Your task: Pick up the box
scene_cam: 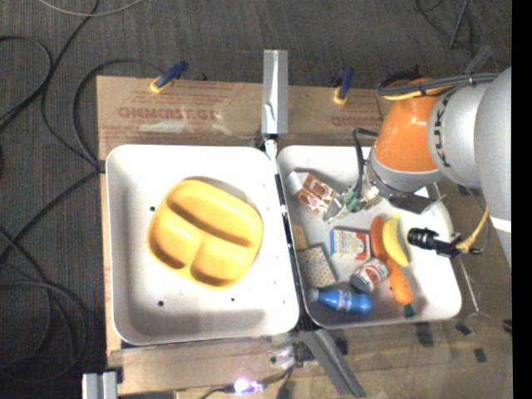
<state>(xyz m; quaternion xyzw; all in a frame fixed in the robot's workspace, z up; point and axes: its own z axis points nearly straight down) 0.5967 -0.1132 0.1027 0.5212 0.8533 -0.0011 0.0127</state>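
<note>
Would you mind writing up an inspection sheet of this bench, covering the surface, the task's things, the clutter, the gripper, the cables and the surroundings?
Surface: two white bins side by side, left bin and right bin, on a cardboard sheet held by clips.
Job's things: small box lying flat mid right bin; a second patterned box near its far left corner.
Clutter: yellow divided plate in the left bin; in the right bin, banana, carrot, can, blue bottle, grey sponge.
Gripper: gripper low over the right bin, beside the patterned box; finger state unclear.
Cables: several on the floor left and behind.
Surroundings: dark carpet.
</note>
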